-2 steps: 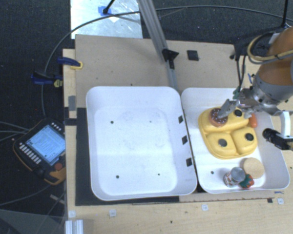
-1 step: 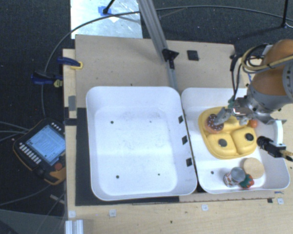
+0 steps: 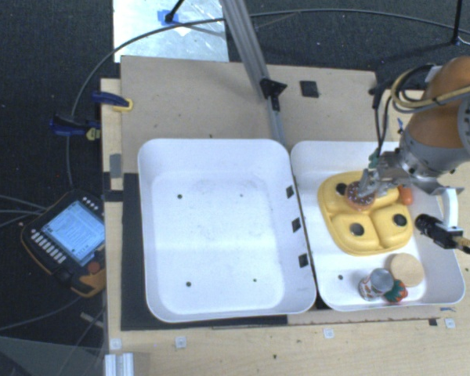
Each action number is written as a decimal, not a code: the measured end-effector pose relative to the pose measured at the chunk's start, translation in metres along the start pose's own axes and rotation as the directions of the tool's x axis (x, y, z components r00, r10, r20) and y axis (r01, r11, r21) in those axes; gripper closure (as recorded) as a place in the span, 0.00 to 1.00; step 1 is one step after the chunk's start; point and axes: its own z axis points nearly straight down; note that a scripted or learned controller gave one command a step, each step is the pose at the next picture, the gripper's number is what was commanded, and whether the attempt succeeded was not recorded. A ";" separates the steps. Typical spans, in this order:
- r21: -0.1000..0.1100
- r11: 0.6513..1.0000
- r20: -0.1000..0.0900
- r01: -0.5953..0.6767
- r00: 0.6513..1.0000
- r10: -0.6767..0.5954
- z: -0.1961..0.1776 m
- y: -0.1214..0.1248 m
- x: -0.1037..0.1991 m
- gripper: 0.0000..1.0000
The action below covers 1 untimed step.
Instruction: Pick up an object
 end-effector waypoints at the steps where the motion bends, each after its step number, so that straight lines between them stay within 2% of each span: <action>1: -0.002 1.000 0.000 0.003 1.000 -0.003 -0.047 0.004 0.008 1.00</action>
